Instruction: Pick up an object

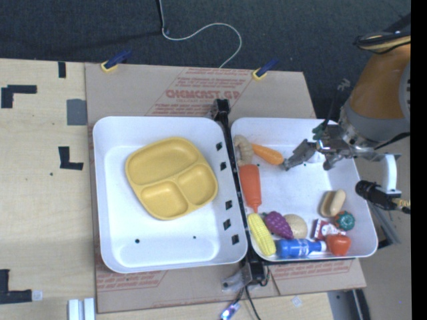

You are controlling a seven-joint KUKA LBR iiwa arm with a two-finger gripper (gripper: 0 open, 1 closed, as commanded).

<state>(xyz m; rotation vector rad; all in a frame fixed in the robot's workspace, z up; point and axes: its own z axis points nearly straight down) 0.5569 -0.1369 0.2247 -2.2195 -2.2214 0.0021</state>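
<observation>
We cannot tell the jaws' state as our gripper hovers at three o'clock from the carrot, light, stiff, slick; grasp mid-body.

The grey arm with its orange band reached in from the right, its end effector pointing leftward and slightly down, nothing visibly between its fingers.

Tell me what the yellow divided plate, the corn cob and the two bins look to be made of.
Yellow divided plate: likely molded plastic, matte, one even color with soft rounded ridges between its three compartments.
Corn cob: probably plastic toy food, slightly glossy, uniform bright yellow.
Left bin and right bin: seemingly thin formed plastic, smooth white with rounded corners; coated metal can't be excluded.
</observation>
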